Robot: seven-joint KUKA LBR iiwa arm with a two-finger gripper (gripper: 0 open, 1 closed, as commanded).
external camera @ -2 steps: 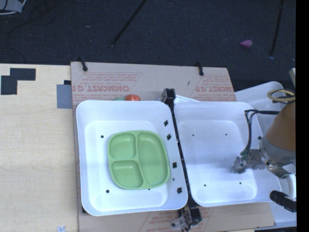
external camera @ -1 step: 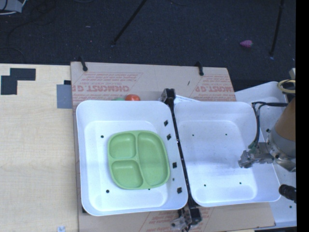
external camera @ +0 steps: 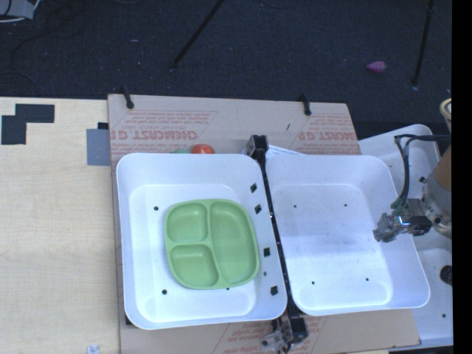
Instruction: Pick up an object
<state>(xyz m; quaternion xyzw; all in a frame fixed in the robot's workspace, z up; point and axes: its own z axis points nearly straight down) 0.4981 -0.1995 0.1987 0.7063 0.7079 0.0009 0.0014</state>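
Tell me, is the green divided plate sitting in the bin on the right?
No, the green divided plate lies flat in the left bin, while the gripper sits at the right bin's far edge.

Count at this frame:
White bins: 2, i.e. left bin (external camera: 140, 198) and right bin (external camera: 346, 172).
Green divided plates: 1 (external camera: 212, 243), with 3 compartments, in left bin.
Small red-orange objects: 1 (external camera: 202, 150), behind left bin's far rim.
Tools: 1 (external camera: 389, 227), at right bin's right edge.
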